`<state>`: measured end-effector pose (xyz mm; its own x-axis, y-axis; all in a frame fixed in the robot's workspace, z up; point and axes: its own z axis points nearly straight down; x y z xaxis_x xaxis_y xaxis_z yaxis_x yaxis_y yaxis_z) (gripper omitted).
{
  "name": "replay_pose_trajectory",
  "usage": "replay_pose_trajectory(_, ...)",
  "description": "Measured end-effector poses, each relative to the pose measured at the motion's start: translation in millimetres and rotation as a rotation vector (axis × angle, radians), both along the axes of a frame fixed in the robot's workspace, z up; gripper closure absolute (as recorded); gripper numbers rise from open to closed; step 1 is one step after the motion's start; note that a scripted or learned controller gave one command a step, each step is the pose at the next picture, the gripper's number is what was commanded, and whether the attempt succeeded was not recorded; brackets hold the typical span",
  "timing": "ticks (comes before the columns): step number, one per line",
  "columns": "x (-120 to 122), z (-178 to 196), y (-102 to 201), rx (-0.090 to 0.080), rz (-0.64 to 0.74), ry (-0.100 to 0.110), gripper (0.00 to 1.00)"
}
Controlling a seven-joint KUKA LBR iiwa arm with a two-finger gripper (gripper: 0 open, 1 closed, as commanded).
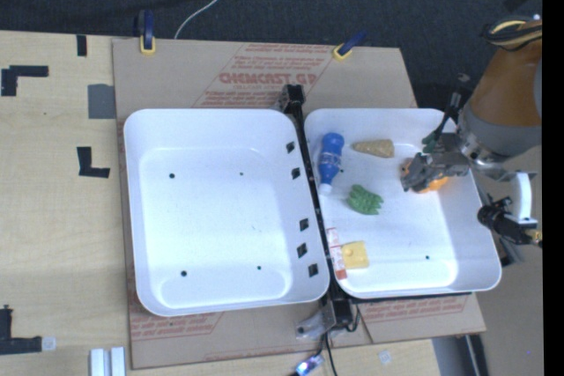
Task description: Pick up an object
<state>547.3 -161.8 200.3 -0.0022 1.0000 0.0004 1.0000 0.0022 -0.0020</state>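
My gripper [418,173] hangs low over the right side of the right bin [441,277]. A small orange object [435,182] lies directly at its tip, partly covered by it, and I cannot tell whether it is gripped or just lying underneath. Further left in the same bin are a tan wedge-shaped piece [374,148], a green lumpy toy [364,200] and a blue bottle [330,156] lying against the bin's left wall. A yellow block [355,255] rests near the front left corner.
The left bin [141,189] sits beside the right one, and the two share a black-clipped divider [304,189]. Both stand on a cardboard sheet [256,75]. The arm's orange band [511,84] rises at the right edge, above the bin's right rim.
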Motion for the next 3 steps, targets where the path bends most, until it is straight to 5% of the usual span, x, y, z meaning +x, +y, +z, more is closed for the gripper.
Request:
replay_pose_trajectory(1,7,-17,86,0.003,0.007,0.001,1.0)
replay_pose_trajectory(2,-18,51,140,0.001,0.005,-0.006,1.0)
replay_pose_trajectory(3,-6,151,201,0.002,0.007,-0.012,1.0)
